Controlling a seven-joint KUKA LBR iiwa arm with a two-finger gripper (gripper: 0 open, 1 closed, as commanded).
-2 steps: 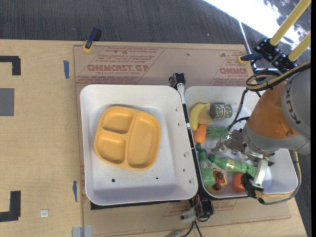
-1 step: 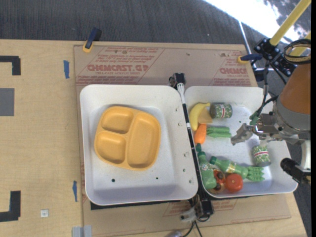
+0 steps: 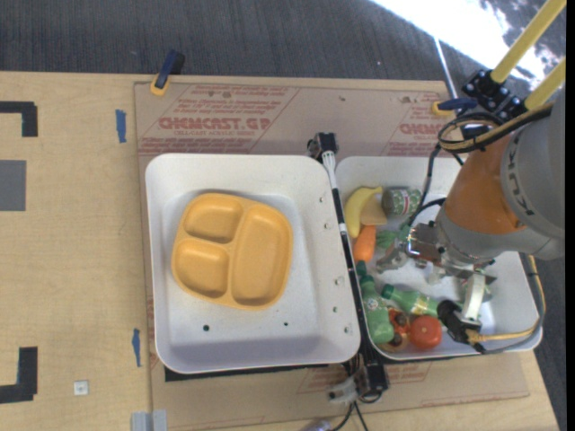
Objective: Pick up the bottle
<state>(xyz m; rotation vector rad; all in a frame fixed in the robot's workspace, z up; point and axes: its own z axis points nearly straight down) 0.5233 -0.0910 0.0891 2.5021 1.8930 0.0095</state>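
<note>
We see two shallow white bins side by side on the surface. The left bin carries a yellow divided tray, lying flat near its middle. The right bin carries a cluster of small things along its left side: a yellow banana at the far end, an orange carrot just near of it, a small can to the right of the banana, and a red tomato at the near edge.

The green bottle lies on its side in the right bin, among other green items near the left wall, just far of the tomato.

The arm, grey with its orange band, reaches in from the right and hangs over the right bin. The gripper sits just above and to the right of the bottle, close to the carrot. We cannot tell how the jaws stand, since the wrist hardware covers them, and we see nothing clearly held between them.
</note>
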